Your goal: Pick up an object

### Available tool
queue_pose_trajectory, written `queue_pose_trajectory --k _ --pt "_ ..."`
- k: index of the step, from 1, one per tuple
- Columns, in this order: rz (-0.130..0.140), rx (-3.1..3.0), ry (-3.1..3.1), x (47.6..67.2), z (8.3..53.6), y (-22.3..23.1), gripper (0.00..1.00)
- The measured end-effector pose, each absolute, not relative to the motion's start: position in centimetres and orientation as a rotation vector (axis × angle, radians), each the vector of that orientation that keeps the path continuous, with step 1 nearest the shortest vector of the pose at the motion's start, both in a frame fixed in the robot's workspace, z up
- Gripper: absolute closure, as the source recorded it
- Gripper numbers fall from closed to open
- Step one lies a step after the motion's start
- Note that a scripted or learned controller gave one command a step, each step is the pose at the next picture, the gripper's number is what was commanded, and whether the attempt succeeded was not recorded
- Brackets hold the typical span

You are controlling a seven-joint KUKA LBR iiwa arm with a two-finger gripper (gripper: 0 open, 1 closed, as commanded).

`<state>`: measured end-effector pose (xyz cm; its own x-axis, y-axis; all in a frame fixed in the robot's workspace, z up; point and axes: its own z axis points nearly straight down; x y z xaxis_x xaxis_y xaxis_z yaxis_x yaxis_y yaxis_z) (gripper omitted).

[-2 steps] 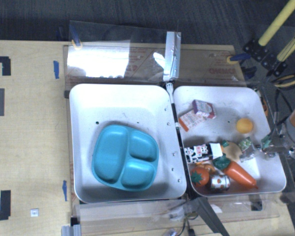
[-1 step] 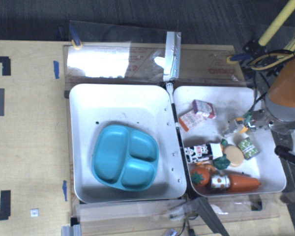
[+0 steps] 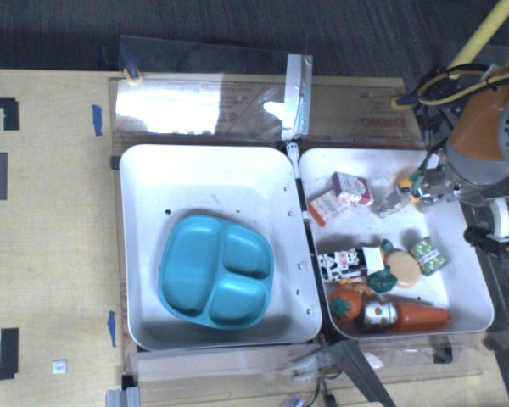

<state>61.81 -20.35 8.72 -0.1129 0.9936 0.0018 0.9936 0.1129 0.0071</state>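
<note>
Nearest the camera, along the lower edge of the right bin (image 3: pixel 479 308), lies the clutter that the task offers: an orange carrot-like toy (image 3: pixel 416 316) lying along the bin's lower wall, a small can (image 3: pixel 377 314) touching it, a black-and-white patterned carton (image 3: pixel 339 264) just to the upper left of these, a round tan piece (image 3: pixel 404 270) and a small green packet (image 3: pixel 428 255) toward the right. Further up the same bin a pink-and-white carton (image 3: pixel 341 196) lies apart from the heap, near the divider. The left bin (image 3: pixel 144 185) bears a blue divided plate (image 3: pixel 216 270) in its lower middle. Nothing is lifted yet, so the step in hand looks like the approach before a grasp. The gripper (image 3: pixel 405 195) is in the upper right part of the right bin, low over bare white floor between the pink-and-white carton and the bin's right wall; how wide it stands I cannot tell, and nothing shows held in it. The arm (image 3: pixel 483 142) enters from the frame's right edge, its orange band above the bin's upper right corner, wrist angled down and leftward. The next move would call for choosing one piece, probably the nearby carton since it lies alone, and centring over it before descending; the crowded pile below risks a glancing, failed pinch.
</note>
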Motion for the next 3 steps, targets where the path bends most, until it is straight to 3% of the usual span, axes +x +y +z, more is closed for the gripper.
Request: queue_pose_trajectory --k 1,2,3 --pt "0.003 2.042 2.435 66.7 8.8 -20.6 0.00" --pt "0.009 2.022 2.417 67.1 10.1 -20.9 1.00" --pt "0.000 2.214 2.230 63.2 9.6 -20.7 1.00"
